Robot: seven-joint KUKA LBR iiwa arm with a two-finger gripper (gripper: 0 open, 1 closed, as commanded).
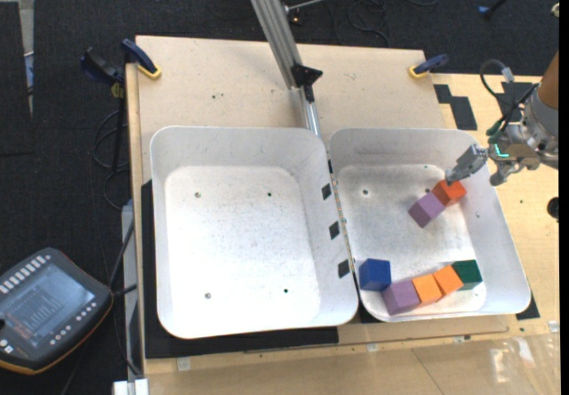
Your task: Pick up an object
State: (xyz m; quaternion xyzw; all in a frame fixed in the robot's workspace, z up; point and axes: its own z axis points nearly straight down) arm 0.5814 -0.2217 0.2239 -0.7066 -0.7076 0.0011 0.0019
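At the far left a teach pendant point(40, 309) lies off the desk point(222, 82), and the left bin point(178, 153) sits next along. A grey pole point(271, 20) slants down to the seam between the two bins. In the right bin point(391, 149) a blue cube point(374, 274) sits near the front left corner, and just beside it a purple cube point(400, 295), an orange cube point(428, 286) and a green cube point(466, 274) run in a touching row along the front wall. Further back, a second purple block point(426, 209) leans against a small orange block point(450, 191), the two touching. The gripper point(484, 164) reaches in over the right rim, and one finger point(464, 165) comes down to just above or against the orange block; whether the fingers are spread or pressed together cannot be told from this angle, and nothing is seen between them. The likeliest target looks to be that orange block. The risks from here: the purple neighbour is so close that a finger may land on it and shove both blocks aside; closing off-centre could squirt the orange block out; and the bin wall nearby leaves little room on that side.
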